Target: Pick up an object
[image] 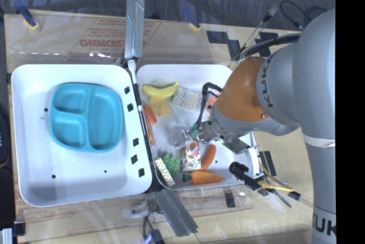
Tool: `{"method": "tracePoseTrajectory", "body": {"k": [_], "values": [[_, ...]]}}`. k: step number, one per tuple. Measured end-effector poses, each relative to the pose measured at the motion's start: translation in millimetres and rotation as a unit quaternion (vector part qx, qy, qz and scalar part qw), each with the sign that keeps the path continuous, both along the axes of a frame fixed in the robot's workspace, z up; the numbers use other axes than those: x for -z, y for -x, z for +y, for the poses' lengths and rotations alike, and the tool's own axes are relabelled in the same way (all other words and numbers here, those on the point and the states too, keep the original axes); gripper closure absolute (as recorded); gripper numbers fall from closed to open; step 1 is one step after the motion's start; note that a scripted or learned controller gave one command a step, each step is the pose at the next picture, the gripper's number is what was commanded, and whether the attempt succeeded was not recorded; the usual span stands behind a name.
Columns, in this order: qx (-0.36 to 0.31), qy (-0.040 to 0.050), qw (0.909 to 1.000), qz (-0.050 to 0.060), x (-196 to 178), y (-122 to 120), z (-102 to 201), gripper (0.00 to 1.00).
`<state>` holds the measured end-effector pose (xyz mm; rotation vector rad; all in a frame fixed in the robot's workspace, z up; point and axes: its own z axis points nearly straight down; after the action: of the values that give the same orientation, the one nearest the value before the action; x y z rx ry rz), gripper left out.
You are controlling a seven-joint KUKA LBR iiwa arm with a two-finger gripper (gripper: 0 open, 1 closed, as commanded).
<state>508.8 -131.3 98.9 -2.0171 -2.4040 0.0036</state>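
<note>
One hand: the hand (191,135) sits low in the right bin (219,73), under the orange band of the arm (245,97), which comes in from three o'clock.
Hand state: I cannot tell how it stands; the metal tip is small and blurred against the bin floor, and nothing can be seen held in it.
Just below the hand: a small printed carton (193,155) lies at six o'clock of the tip, near enough that it may be touching; contact cannot be confirmed.
Around the carton: one carrot (209,156) leans just beside it at three o'clock, and a second carrot (206,178) lies flat at five o'clock along the bin's near wall.
Further out: a green leafy piece (171,162) at eight o'clock, a thin orange stick (149,114) at ten o'clock, a banana (160,90) and a patterned packet (186,98) at eleven to twelve o'clock.
Farthest: the left bin (34,180) at nine o'clock holds a blue divided plate (87,116); both bins rest on the counter (68,37).
Step in hand: probably the descent onto a target, most likely the carton.
Next move calls for: settling squarely over one item, clear of the leaning carrot, closing firmly, then a straight lift to check that it comes up.
</note>
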Motion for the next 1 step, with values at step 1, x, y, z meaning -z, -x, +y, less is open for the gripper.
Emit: {"method": "tracePoseTrajectory", "body": {"k": [1], "values": [[0.041,0.0006,0.9992,-0.003,5.5,-47.1,-6.0,1.00]]}}
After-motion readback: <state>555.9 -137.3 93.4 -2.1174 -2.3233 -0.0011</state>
